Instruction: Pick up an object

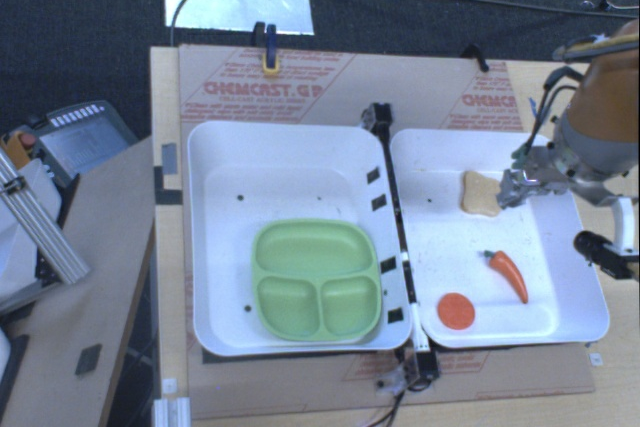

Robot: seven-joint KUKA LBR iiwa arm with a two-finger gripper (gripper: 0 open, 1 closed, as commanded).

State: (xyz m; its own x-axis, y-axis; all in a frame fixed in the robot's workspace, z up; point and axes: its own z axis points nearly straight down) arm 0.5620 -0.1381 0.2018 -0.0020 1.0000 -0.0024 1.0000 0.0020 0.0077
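Nearest the camera in the right bin lie an orange disc and a small carrot, both well apart from me. Farther back, my claw sits just beside a tan, bread-like piece; whether its fingers are parted or closed, I cannot tell. My worry is that, approaching from the piece's edge, I nudge it sideways and close on nothing.

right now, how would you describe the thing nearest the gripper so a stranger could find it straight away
Look in the right white bin, in its far half by the arm. There a pale tan, bread-like lump lies just left of the gripper. The bin's other two things, an orange pepper and a flat red disc, are bright and lie nearer the front edge.
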